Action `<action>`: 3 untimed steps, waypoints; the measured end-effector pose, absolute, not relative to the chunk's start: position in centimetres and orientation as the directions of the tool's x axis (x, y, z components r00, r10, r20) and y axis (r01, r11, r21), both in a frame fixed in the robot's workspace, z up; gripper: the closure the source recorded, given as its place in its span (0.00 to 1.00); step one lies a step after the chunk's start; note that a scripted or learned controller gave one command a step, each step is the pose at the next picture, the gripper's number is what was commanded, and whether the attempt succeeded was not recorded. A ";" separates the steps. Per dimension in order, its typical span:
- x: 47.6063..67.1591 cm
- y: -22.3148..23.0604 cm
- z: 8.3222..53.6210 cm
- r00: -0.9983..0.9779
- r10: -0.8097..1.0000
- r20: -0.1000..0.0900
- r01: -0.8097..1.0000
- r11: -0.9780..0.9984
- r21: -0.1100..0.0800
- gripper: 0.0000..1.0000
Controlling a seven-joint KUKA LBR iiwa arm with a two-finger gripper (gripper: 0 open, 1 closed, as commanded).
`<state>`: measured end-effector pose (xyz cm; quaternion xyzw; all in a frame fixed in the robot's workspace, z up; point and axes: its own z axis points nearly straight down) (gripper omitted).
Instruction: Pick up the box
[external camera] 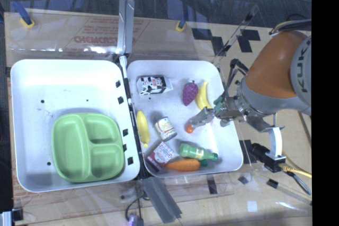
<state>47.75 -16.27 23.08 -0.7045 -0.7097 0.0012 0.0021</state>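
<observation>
A black-and-white cow-patterned box [153, 84] lies flat in the right bin [222, 72], near its far-left corner. A smaller pink-and-white box [163, 152] lies near the bin's front edge, beside a carrot [183, 165]. My gripper [197, 120] hangs low over the right middle of that bin, just right of a small orange piece [189, 128] and below a banana [203, 96]. It is well apart from both boxes and nothing shows in its grasp.
The right bin also holds purple grapes [190, 92], a yellow fruit [142, 127] by the left wall, a small can [165, 128] and a green bottle [197, 153]. A green divided plate [87, 146] sits in the left bin [32, 82].
</observation>
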 end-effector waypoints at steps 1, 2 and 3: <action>47.5 -10.8 11.5 -0.134 0.991 0.002 0.991 0.134 -0.006 0.00; 47.5 -9.5 9.1 -0.234 0.972 0.003 0.972 0.234 -0.005 0.00; 47.6 -9.5 10.1 -0.241 0.970 0.003 0.970 0.241 -0.005 1.00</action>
